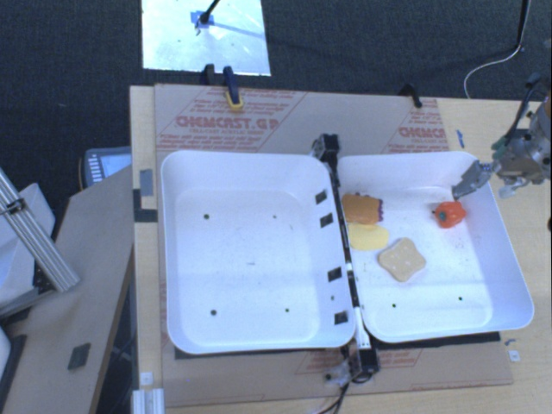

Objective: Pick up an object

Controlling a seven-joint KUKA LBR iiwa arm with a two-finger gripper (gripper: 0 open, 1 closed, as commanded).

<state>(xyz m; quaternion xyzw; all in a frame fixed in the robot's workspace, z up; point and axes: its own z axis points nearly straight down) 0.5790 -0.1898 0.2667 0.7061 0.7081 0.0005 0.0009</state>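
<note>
In the right bin (509, 296) lie a red toy pepper (448, 215), a brown and orange toy burger (362, 208), a yellow slice (369, 237) and a tan slice of toy bread (402, 260). My gripper (487, 188) hangs over the bin's far right corner, just up and right of the red pepper. It is open, with one finger (472, 179) pointing down-left toward the pepper and nothing between the two fingers.
The left bin (172, 231) sits beside the right one, joined by a row of black clips (332, 222). Both rest on a brown board (259, 119). A cable (496, 59) loops at the back right. A metal plate (205, 22) lies behind the bench.
</note>
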